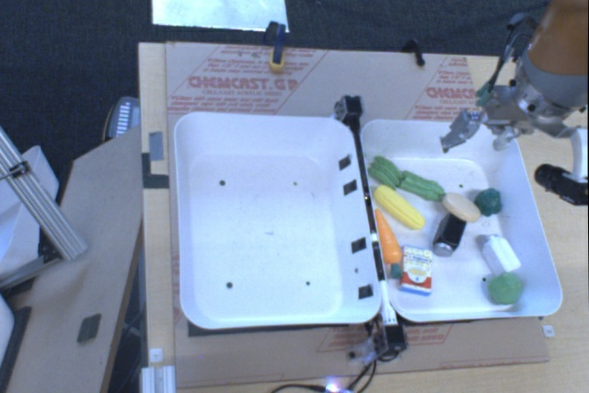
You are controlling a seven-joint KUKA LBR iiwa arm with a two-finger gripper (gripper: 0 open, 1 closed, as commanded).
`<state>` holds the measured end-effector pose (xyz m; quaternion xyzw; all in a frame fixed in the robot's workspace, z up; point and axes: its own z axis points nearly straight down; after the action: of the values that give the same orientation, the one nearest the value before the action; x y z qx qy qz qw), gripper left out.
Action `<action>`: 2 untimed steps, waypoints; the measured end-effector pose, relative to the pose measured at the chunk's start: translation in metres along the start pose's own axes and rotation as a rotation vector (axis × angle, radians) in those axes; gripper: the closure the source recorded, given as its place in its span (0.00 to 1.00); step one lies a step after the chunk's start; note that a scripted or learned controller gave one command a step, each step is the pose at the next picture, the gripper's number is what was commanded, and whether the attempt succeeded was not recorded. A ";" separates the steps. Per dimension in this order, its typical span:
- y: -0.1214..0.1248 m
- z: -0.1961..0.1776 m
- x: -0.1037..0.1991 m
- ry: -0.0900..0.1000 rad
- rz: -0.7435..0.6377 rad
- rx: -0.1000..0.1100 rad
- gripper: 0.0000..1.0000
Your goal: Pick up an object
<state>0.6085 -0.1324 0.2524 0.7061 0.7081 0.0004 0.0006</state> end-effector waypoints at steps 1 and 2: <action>-0.008 0.173 -0.039 0.004 0.006 0.006 0.00; 0.057 0.168 0.029 0.001 -0.003 0.014 0.00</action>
<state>0.6660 -0.1030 0.0844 0.7050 0.7092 -0.0041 -0.0048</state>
